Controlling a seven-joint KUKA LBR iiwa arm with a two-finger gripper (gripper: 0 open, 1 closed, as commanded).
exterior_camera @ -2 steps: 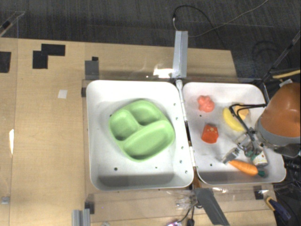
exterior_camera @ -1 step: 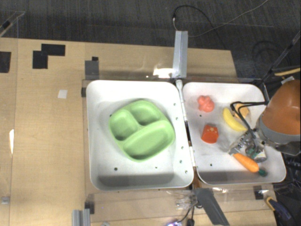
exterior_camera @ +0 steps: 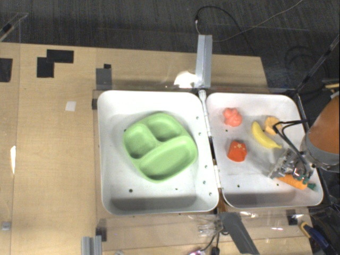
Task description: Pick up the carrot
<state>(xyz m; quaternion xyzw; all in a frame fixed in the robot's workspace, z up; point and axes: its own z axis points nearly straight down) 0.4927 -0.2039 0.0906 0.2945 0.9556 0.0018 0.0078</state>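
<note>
The left bin (exterior_camera: 106,142) holds a glossy green divided plate (exterior_camera: 159,145). In the right bin (exterior_camera: 255,102), a curved yellow banana (exterior_camera: 263,135), a red tomato-like fruit (exterior_camera: 237,151) and a pink strawberry (exterior_camera: 231,117) lie apart. The gripper (exterior_camera: 287,169) sits over the slim orange carrot (exterior_camera: 295,181) near the bin's right corner; whether the jaws are spread cannot be told.

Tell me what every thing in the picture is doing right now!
Carrot: lying flat in the right bin's near corner, right under the pincer.
Pincer: down low over the carrot.
Banana: lying in the right bin.
Red fruit: sitting in the right bin, apart from the others.
Pink fruit: sitting near the far side of the right bin.
Green plate: lying flat in the left bin, tilted askew.
</note>
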